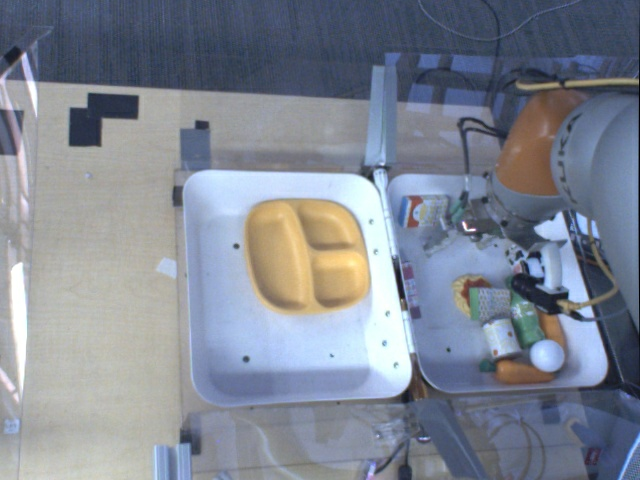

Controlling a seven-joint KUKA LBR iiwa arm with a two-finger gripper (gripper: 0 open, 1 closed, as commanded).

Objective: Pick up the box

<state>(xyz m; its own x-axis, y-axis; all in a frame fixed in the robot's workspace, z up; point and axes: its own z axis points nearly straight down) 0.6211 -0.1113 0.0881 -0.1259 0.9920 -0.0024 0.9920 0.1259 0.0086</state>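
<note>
where print is unreadable, box [422, 210] label beside pincer [462, 224]

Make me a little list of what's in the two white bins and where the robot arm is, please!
left bin: yellow divided tray, lying flat near the middle
right bin: small box in the far left corner; white egg, carrot and a green can at the near right
arm: reaches in over the right bin's far right
end effector: just right of the box, not holding it
</note>
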